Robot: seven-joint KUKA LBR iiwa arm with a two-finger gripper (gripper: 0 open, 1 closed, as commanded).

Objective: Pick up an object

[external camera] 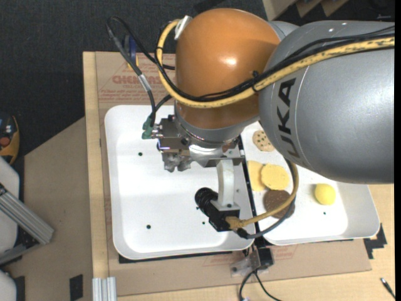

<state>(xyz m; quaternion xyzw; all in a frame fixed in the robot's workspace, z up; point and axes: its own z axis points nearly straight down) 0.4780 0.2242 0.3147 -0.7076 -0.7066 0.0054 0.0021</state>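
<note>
Approach step, nothing seen gripped. Gripper [175, 158] hanging over left bin [135, 193], toward its back edge, well apart from every candidate. Jaw state: cannot tell, buried under arm [338, 99]. Targets all in right bin [332, 221]: yellow disc [274, 176] by the left edge, brown disc [276, 199] just in front of it, yellow ball [324, 194] near the middle, speckled piece [263, 140], probably a cracker, toward the back-left corner and half cut off by arm. Next: cross to right bin, centre over one piece, descend.
</note>
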